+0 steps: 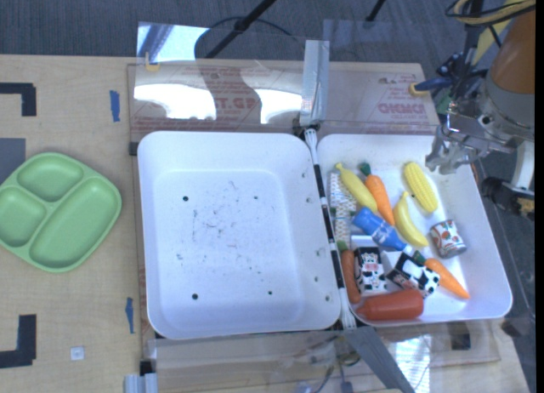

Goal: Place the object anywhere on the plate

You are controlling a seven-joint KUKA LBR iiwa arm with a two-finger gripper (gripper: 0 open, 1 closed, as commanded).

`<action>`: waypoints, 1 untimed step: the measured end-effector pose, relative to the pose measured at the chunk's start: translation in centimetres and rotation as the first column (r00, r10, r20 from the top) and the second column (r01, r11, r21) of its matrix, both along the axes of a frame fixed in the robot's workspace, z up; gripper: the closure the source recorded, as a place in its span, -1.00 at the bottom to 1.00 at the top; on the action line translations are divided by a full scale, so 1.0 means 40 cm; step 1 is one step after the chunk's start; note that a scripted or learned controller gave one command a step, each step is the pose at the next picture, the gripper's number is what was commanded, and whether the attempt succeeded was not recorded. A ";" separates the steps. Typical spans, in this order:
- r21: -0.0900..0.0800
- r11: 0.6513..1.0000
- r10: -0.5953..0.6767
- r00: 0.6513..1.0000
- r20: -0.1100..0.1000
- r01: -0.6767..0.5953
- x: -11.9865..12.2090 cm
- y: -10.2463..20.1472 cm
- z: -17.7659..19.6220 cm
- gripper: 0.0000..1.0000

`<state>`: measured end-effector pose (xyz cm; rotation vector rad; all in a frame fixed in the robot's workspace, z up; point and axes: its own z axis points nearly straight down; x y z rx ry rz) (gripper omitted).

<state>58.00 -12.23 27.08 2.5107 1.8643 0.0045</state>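
Nearest the camera, the right bin point(483, 251) holds a heap of toy food, probably light, hard, slippery plastic. Well apart to the left sits the green plate point(59, 208). Farther back the corn point(422, 185) lies fairly free, best pinched across its middle. Just beyond it hovers the gripper point(444, 157), open or closed, the view cannot tell

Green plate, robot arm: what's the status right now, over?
Gripper above right bin's far edge. Green plate bare, left of the bins. Toys piled in right bin.
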 end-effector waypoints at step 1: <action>-0.001 1.000 0.000 1.000 0.002 0.000 0.001 -0.002 0.025 1.00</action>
